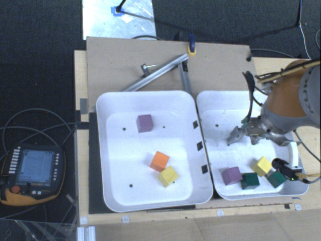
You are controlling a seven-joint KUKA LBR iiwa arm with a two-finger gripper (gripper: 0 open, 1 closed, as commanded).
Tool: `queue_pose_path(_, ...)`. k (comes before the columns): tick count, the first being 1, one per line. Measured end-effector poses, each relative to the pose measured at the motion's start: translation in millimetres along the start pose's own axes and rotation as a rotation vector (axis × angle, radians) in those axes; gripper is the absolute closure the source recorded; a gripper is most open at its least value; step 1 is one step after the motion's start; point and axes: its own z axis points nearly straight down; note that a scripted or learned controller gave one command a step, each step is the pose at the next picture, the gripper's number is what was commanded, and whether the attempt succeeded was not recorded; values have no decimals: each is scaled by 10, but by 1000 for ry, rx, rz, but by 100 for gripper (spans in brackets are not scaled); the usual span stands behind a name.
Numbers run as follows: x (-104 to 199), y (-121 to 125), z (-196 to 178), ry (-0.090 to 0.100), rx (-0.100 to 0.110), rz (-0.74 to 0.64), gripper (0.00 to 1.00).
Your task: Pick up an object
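Resting side by side on the bench (225, 67) are two shallow white bins. The left bin (108, 134) contains a purple cube (145, 123) toward the back, plus an orange cube (159, 160) and a yellow cube (168, 176) touching each other near the front. The right bin (215, 109) holds a purple block (232, 175), a dark green block (250, 180), a yellow block (262, 166) and a teal block (276, 178), clustered along its front wall. A metal bar (155, 73) lies behind the bins; a teach pendant (32, 172) sits on the floor at left. The arm (291, 97) enters from the right, wrist over the right bin. Its gripper (244, 134) hangs above bare bin floor, behind the block cluster and apart from it. The fingers appear spread, with nothing between them.
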Motion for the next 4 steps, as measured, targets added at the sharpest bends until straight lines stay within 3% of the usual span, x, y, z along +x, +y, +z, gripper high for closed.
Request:
queue_pose_path(1, -8, 14, -145, -1, -7, -2, 100)
queue_pose_path(3, 67, 112, -1075, -2, -10, -2, 100)
queue_pose_path(4, 508, -14, -1004, 0, -5, -6, 100)
